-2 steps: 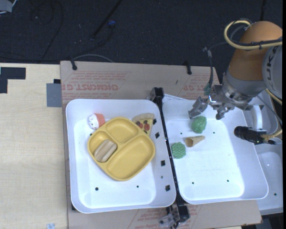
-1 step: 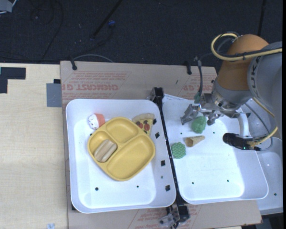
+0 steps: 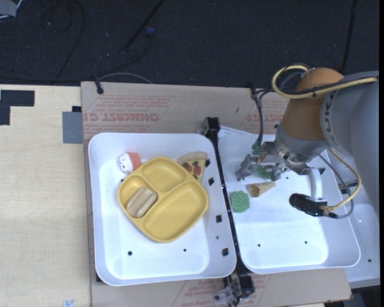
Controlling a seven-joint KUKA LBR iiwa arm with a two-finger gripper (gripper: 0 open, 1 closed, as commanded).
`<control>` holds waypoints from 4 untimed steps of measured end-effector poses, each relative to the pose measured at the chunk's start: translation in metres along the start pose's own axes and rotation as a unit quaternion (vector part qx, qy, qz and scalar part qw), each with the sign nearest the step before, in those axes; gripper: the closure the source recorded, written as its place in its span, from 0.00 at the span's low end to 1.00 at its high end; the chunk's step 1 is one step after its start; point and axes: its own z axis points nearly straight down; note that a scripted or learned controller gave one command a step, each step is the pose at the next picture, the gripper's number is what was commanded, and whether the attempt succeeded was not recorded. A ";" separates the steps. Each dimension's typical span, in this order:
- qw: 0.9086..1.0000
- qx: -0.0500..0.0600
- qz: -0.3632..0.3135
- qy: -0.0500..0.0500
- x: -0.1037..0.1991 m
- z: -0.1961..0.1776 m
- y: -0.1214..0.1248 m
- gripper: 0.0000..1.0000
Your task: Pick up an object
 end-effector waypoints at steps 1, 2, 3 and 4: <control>1.000 -0.001 0.001 0.000 -0.001 -0.013 0.001 1.00; 1.000 -0.005 0.002 -0.001 -0.005 -0.075 0.001 1.00; 1.000 -0.006 0.002 -0.001 -0.013 -0.121 -0.001 1.00; 1.000 -0.005 -0.001 -0.001 -0.013 -0.162 -0.001 1.00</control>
